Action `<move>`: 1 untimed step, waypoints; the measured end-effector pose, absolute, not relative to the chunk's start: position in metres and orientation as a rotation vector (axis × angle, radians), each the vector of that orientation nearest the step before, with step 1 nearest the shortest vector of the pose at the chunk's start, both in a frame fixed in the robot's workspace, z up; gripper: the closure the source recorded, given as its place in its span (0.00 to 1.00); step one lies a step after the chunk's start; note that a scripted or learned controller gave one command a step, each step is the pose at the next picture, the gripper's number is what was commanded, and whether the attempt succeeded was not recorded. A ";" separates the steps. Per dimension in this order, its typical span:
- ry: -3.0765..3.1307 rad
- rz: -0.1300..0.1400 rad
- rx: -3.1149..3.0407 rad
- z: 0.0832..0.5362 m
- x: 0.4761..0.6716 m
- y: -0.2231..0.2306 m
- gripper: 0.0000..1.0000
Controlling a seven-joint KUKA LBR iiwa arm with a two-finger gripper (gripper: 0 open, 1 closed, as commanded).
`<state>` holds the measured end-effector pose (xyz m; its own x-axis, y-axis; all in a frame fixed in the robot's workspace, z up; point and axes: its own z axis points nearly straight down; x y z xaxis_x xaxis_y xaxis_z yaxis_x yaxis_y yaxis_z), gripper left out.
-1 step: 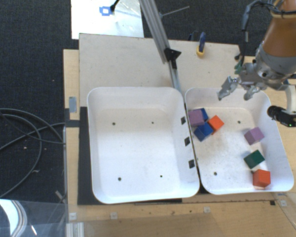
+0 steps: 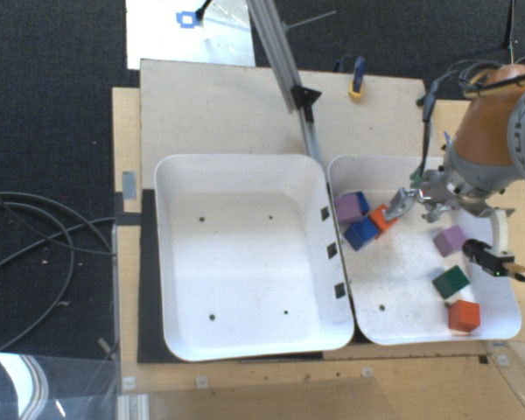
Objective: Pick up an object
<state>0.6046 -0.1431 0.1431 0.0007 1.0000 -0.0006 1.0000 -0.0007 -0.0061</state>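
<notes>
Camera view: the arm [image 2: 494, 125] is reaching in from the right over the right bin [image 2: 420, 326]. The gripper [image 2: 401, 205] is sitting low by a cluster at the bin's left wall: a purple block [image 2: 350, 206], a blue block [image 2: 360, 233] and a small orange block [image 2: 381, 220]. One finger [image 2: 397, 206] is lying just beside the orange block; whether the claw is gripping it, or how wide it is standing, cannot be told. A lilac block [image 2: 450, 240], a green block [image 2: 451, 281] and an orange-red block [image 2: 463, 316] are lying apart towards the right. The left bin [image 2: 171, 234] is adjoining.
</notes>
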 end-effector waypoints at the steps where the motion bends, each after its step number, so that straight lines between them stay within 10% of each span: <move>1: -2.225 0.003 -2.230 0.102 0.618 -0.103 0.00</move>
<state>0.6181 -0.1030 0.1022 0.0024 1.0000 -0.0076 1.0000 -0.0024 0.0046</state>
